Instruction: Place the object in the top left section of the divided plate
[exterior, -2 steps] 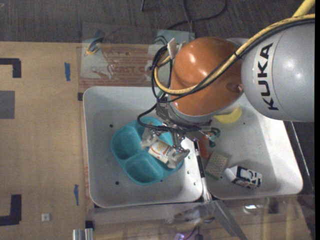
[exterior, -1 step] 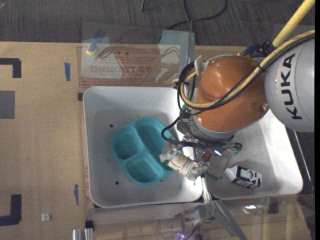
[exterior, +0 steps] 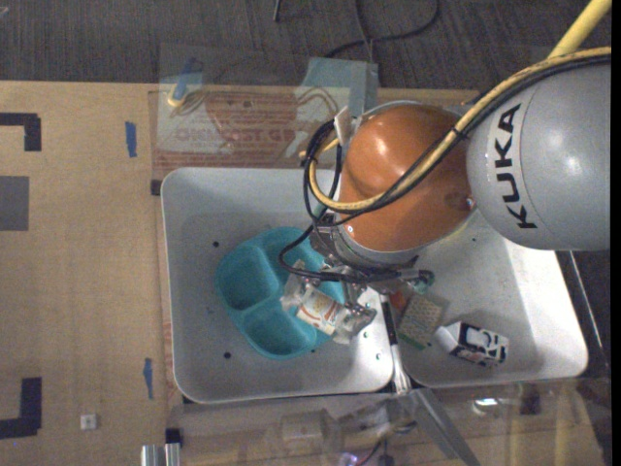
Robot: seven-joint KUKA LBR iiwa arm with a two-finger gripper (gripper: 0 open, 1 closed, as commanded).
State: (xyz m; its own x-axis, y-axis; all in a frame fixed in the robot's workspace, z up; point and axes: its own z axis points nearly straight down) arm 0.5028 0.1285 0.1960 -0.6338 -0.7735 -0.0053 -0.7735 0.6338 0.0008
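The arm [exterior: 466, 173], nearest the camera, is a smooth grey shell with a glossy orange dome and yellow and black cables looped over it; it hides the upper right of the left bin [exterior: 194, 357] and much of the right bin [exterior: 543, 357]. Below its wrist the pincer [exterior: 330, 304] hangs over the right edge of the teal divided plate [exterior: 252, 294], a rounded plastic dish whose far section is partly covered. A small white packet [exterior: 318, 311] with red printing lies crumpled at the plate's right rim, right at the pincer; whether the pincer grips it, or how wide it stands, cannot be told. In the right bin lie a speckled tan square [exterior: 421, 320] and a white carton [exterior: 475, 343] with dark print. The wooden bench [exterior: 78, 260] carries blue tape marks.
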